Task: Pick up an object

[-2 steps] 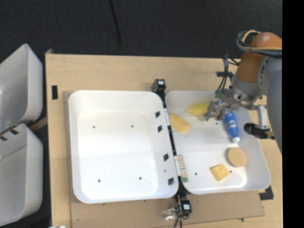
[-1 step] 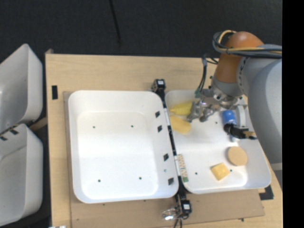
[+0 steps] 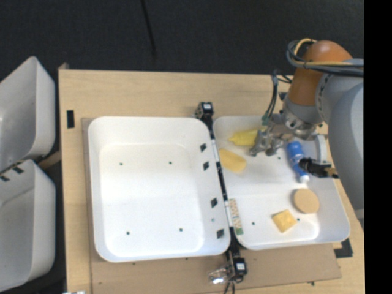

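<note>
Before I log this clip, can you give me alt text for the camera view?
The arm's tool hangs low in the right bin, beside a yellow wedge. That bin also holds a yellow block, a blue bottle, a tan disc and a small yellow cube.

Gripper (image 3: pixel 264 144) low in the right bin (image 3: pixel 263 234), just beside a yellow piece (image 3: pixel 244 138). Nearby: another yellow piece (image 3: pixel 232 161), blue bottle (image 3: pixel 297 157), round tan disc (image 3: pixel 305 201), small yellow block (image 3: pixel 284 220).
</note>
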### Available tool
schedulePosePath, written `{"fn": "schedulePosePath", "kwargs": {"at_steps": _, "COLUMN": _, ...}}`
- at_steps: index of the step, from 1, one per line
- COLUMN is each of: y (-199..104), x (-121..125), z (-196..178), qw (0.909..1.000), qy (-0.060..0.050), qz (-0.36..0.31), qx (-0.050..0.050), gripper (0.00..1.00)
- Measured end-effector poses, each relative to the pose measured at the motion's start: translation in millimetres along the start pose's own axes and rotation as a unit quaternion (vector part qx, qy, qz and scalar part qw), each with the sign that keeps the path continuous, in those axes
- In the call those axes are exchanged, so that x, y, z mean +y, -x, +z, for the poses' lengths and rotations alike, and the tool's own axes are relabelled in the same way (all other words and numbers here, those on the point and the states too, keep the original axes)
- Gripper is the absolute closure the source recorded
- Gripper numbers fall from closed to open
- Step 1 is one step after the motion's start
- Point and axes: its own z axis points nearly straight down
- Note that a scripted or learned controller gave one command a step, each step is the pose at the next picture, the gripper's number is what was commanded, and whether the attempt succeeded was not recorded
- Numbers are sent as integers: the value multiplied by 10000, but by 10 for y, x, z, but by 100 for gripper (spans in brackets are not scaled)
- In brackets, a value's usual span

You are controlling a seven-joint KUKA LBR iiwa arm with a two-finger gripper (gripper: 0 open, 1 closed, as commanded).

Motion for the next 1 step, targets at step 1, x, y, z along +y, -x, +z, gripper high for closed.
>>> {"fn": "schedulePosePath", "kwargs": {"at_steps": 1, "y": -245, "x": 14, "z": -242, "qw": 9999, "qy": 131, "qz": 8, "qx": -67, "gripper": 100}}
